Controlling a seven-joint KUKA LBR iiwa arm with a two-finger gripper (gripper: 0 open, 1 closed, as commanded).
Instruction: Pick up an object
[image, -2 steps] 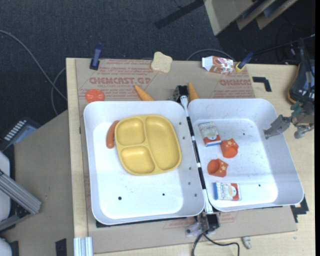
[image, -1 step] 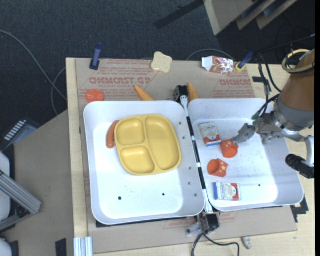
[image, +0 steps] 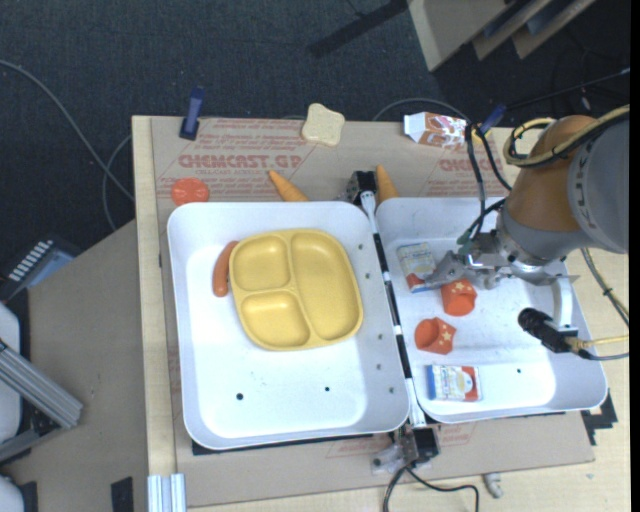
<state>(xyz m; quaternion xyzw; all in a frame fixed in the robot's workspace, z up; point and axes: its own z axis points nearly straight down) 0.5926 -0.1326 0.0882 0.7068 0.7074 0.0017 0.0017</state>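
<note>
**Reach made, grasp not yet shown**

The arm (image: 560, 190) comes in from 3 o'clock and has its gripper (image: 440, 277) low over the right bin (image: 520, 385), in that bin's upper-left part. The metal fingers (image: 428, 278) point toward 9 o'clock, ending just beside a small flat packet (image: 416, 257) and directly at 11 o'clock of an orange cup-like piece (image: 459, 297). Nothing can be seen between them, and whether they are spread or closed I cannot tell (they are too small and glinting here).

Candidates all lie in the right bin: the orange piece near the fingers, a second orange-red piece (image: 435, 335) at 7 o'clock of it, and a printed carton (image: 453, 381) further toward 6 o'clock. All appear to rest on the bin floor.

The left bin (image: 200, 300) bears a yellow divided tray (image: 295, 287) and a red sausage-like toy (image: 220, 271) at its 9 o'clock side.

By my judgement the approach is done; closing, securing and lifting remain.
</note>
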